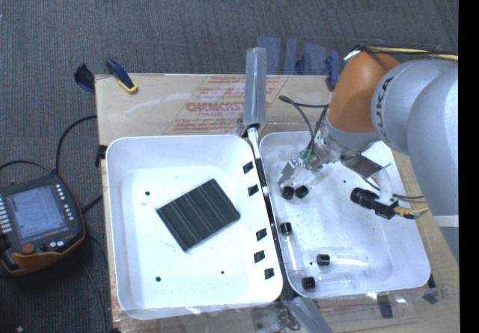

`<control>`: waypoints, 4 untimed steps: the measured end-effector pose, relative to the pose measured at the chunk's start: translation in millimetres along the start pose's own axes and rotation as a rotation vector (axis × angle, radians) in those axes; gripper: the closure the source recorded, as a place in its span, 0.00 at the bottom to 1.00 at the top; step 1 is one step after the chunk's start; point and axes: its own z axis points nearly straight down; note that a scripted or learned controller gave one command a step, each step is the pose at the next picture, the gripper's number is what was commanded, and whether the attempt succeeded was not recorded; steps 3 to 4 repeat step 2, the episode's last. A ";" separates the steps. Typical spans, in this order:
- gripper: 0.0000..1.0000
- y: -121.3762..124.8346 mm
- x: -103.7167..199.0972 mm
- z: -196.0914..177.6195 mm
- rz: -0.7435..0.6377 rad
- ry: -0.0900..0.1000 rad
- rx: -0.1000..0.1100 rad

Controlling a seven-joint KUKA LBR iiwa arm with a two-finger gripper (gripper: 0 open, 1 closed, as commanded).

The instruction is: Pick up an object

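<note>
- Far left, on the grey carpet, a teach pendant (34, 223) lies with its screen lit and a black cable looping away from it toward the bench.
- At the bench's back left corner, a blue and yellow clamp (120, 75) grips the cardboard sheet (202, 103) spread under the bins.
- The left bin (123, 167) holds one thing: a dark ribbed rectangular pad (198, 213), lying flat and turned at an angle near the middle of the floor.
- Between the two bins runs a divider with a row of small black clips (258, 234); a grey upright bar (255, 92) rises from its far end.
- In the right bin (408, 264) a clear plastic tube with a black cap (340, 258) lies on the floor near the front, and a second clear piece with a black end (314, 282) lies just in front of it by the rim.
- A small black piece (285, 228) sits close to the divider.
- The gripper (295, 191) is down in the back left part of the right bin, two black fingertips (287, 192) close side by side just over the floor. I cannot tell whether the jaws are open or closed, and I see nothing between them.
- The arm (419, 114), grey with its orange band, comes in from the right, with a black cylindrical fitting (370, 200) and cables hanging below it.
</note>
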 end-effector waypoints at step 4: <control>1.00 21.4 47.1 -155.3 0.010 -0.002 -0.002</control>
